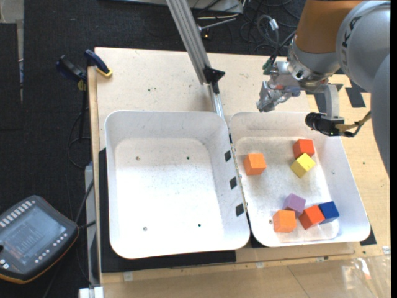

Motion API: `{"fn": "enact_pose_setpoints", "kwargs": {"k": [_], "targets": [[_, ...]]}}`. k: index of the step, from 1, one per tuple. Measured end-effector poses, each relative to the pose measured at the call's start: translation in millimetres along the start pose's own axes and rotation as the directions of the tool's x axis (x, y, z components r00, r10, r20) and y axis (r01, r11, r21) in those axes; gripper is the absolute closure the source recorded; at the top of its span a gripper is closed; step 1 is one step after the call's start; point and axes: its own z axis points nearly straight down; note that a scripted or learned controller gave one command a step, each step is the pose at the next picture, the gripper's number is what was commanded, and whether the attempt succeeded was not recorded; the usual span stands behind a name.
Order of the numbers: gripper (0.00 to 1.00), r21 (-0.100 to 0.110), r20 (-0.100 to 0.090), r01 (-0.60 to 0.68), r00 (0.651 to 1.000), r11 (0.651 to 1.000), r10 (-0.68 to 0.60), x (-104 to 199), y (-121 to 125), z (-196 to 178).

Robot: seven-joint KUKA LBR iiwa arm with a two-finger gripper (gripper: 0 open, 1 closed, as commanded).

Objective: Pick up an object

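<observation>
The right bin (347, 185) holds several small blocks. An orange block (255, 163) lies near its left wall. A red-orange block (304, 148) and a yellow block (303, 165) sit close together further right. Near the front are a purple block (295, 203), an orange block (285, 221), a red block (312, 216) and a blue block (329, 211), bunched together. My gripper (268, 102) hangs above the bin's back rim, well above and behind the orange block by the left wall. I see no block in it.
The left bin (124, 166) sits beside the right one. A slanted metal strut (189, 33) runs down to the bins' shared back corner. A clamp (84, 67) lies at the bench's back left. A teach pendant (31, 238) rests at front left.
</observation>
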Motion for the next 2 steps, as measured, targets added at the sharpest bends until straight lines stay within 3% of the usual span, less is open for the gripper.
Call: {"fn": "enact_pose_setpoints", "kwargs": {"k": [2], "targets": [[1.00,0.003,-0.001,-0.001,1.000,1.000,0.001,108,-10,19]]}}
